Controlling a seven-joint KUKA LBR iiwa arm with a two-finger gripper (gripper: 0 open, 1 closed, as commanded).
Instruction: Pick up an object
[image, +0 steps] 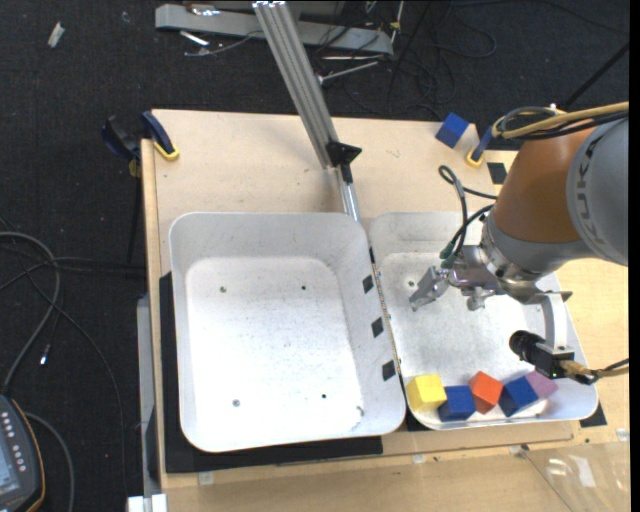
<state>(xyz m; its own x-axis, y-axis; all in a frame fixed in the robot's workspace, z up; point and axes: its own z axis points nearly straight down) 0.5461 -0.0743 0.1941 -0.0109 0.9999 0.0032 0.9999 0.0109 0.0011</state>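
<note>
Hovering: the tool (432, 288) hangs over the right bin (400, 240); whether it is spread or pressed together cannot be told.
Targets: yellow block (426, 389), blue blocks (458, 402), orange block (486, 390) and a pale purple piece (543, 385) crowd the bin's near edge.
Handling: probably light, stiff cubes; grip across flat opposite faces.
Surface: speckled white bins on a wooden desk (250, 160).
Room: dark carpet, cables.
</note>
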